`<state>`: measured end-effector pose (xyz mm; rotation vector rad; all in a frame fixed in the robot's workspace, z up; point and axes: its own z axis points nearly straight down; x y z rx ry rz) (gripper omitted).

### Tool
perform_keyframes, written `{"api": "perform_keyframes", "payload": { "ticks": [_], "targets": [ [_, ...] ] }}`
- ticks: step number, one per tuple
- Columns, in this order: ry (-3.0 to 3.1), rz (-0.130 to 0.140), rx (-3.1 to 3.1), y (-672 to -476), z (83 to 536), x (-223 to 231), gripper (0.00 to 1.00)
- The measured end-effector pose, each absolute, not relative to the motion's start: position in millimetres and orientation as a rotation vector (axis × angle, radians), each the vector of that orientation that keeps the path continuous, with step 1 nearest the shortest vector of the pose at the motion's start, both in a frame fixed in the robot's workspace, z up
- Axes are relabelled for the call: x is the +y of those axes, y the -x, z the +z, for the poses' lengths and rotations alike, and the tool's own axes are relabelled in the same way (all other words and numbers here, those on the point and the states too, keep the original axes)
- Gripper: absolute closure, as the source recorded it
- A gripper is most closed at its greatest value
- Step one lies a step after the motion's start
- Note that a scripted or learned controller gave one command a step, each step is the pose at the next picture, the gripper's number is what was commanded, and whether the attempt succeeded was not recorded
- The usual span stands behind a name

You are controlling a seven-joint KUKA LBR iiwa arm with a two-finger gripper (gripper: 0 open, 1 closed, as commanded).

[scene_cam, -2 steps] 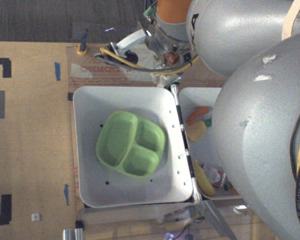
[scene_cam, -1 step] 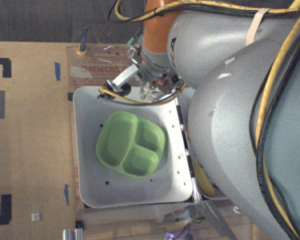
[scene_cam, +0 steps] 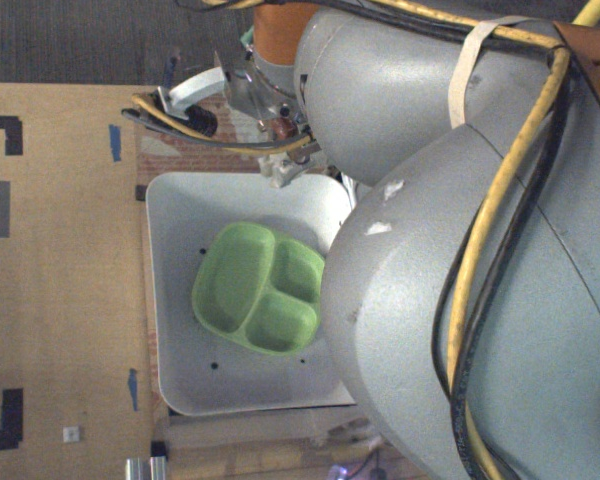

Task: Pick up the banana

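My gripper hangs at the far top edge of a white bin, just past its upper rim, below the orange band of the wrist. The big grey arm covers the right half of the view and hides the bin's right side and whatever lies under it. Nothing can be made out in the gripper from this angle.
A green divided plate lies in the middle of the white bin. Yellow and black cables loop off the wrist at the top. To the left is brown bench surface with blue tape marks and black corner markers.
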<state>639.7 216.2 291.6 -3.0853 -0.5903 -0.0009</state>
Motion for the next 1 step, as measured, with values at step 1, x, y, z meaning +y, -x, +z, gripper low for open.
{"api": "perform_keyframes", "payload": {
  "ticks": [1],
  "targets": [
    [3.127,-0.002,-0.311,-650.5,339.9,223.0,1.0]
  ]
}}
